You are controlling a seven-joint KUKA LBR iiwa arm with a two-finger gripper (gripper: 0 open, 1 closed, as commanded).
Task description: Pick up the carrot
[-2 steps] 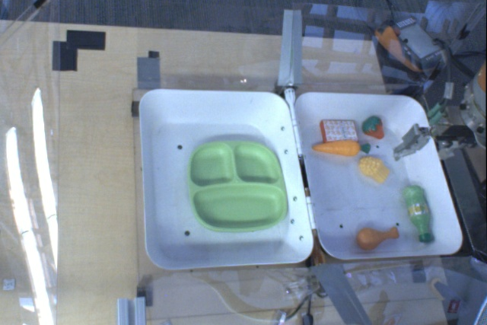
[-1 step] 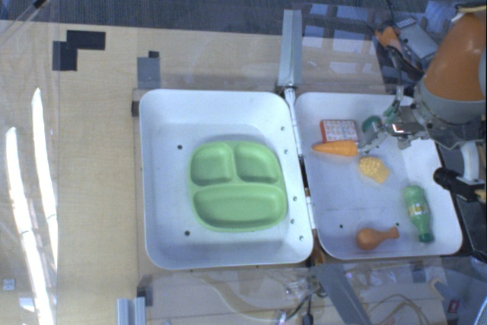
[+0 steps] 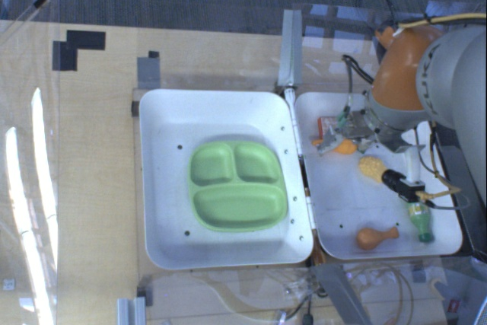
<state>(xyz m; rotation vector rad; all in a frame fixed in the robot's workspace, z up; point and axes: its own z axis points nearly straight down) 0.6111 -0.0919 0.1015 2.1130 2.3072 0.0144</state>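
One pincer (image 3: 335,139) sits low over the carrot (image 3: 346,148), grip state unclear; corn (image 3: 370,166) just right; green tray (image 3: 237,186) well left.

The arm (image 3: 426,72) reaches in from the right, wrist low over the right bin (image 3: 335,228), and the gripper (image 3: 340,135) sits right at the carrot (image 3: 346,148) near the bin's top left. Just right of the carrot lies a yellow corn piece (image 3: 370,167). Further right, a black-capped green bottle (image 3: 417,213) lies along the bin's right side. Near the front edge rests a brown drumstick (image 3: 374,237). Over in the left bin (image 3: 163,164), a green divided plate (image 3: 237,185) sits in the middle, three compartments showing.
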